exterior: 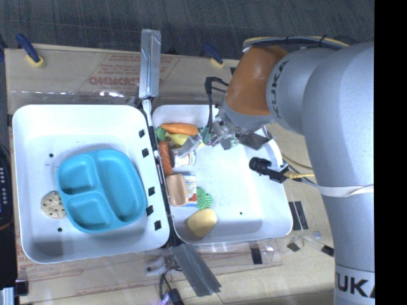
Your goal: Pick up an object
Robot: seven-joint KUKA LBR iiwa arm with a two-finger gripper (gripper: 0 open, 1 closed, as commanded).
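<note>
- Reaching step: the hand (pixel 198 142) is low at the right bin's (pixel 267 218) far left corner, over a small can (pixel 184 159); its spread cannot be told.
- Next, judged: close on the can, lift straight.

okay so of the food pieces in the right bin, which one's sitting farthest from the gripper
The pale yellow potato-like piece, alone at the right bin's near edge. The others sit closer to the gripper, along the divider.

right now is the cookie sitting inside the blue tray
No, the cookie lies on the left bin's floor beside the blue tray.
</note>
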